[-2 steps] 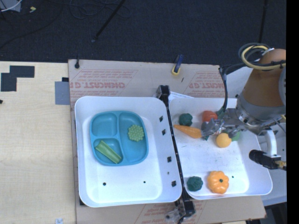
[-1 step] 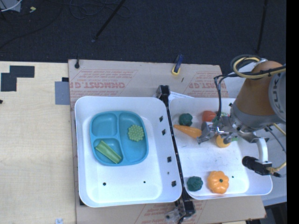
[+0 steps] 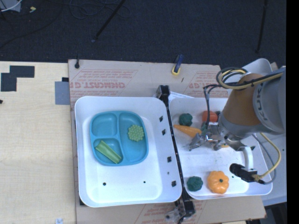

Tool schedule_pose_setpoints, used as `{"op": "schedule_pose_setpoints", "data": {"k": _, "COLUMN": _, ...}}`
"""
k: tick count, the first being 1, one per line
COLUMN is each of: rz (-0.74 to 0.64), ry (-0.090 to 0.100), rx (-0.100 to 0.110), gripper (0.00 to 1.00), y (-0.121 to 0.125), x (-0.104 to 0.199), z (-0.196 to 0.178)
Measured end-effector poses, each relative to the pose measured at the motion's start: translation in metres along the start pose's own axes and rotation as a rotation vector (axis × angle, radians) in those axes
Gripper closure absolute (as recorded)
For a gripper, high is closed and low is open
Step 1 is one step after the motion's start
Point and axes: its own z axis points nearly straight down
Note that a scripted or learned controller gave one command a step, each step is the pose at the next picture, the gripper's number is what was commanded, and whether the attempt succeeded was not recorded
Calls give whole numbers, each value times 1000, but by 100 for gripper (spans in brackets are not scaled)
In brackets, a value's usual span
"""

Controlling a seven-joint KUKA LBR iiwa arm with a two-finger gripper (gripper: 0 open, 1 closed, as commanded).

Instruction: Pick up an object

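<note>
My tool sits low in the right bin, fingers spread, touching the carrot, gripping nothing.

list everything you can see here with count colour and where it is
white bins: 2, white, side by side on the bench
divided plate: 1, blue, left bin
grapes: 1 bunch, pale green, plate's upper right compartment
celery piece: 1, green, plate's lower compartment
carrot: 1, orange, right bin, upper left
broccoli: 2, dark green, right bin, one by the carrot, one at the front
pumpkin: 1, orange, right bin front
clamp: 1, blue and yellow, board's far edge
arm: 1, grey and orange, over the right bin
pincer: 1, metal, just below the carrot
</note>
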Motion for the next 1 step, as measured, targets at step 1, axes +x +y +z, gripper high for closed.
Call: {"op": "schedule_pose_setpoints", "data": {"k": 1, "rz": 5, "ry": -1, "rx": -2, "gripper": 0, "y": -1, "x": -1, "z": 4}}
